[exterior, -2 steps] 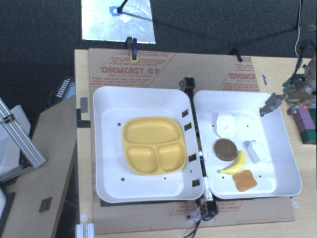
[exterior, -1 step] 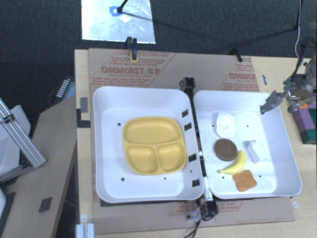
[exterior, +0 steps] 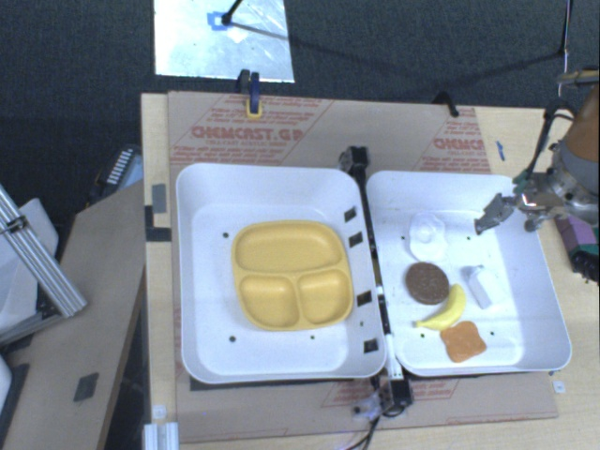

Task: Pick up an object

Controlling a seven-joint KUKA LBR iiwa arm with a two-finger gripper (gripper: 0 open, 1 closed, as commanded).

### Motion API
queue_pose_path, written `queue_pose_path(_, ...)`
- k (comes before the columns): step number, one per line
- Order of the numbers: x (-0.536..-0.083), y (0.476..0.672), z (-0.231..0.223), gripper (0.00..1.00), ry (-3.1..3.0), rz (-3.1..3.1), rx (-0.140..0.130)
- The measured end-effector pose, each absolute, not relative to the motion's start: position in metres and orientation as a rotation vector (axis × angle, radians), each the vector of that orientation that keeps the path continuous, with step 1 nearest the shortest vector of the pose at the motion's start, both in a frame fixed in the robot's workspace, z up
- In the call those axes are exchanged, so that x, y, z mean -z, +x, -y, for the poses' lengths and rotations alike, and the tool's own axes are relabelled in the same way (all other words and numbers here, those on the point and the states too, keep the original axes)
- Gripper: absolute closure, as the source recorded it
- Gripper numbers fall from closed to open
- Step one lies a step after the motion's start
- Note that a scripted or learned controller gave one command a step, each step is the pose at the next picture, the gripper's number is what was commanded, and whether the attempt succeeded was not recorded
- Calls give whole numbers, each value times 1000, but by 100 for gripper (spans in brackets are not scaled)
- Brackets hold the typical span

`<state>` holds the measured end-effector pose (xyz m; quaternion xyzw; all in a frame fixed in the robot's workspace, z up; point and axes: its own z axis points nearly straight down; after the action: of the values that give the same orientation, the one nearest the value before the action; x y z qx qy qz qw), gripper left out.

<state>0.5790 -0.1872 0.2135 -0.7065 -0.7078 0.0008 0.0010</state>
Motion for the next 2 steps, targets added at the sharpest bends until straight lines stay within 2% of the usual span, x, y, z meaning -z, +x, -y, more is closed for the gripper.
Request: queue_pose_path(2, -129, 585, 184, 0, -2215, 2225, -1)
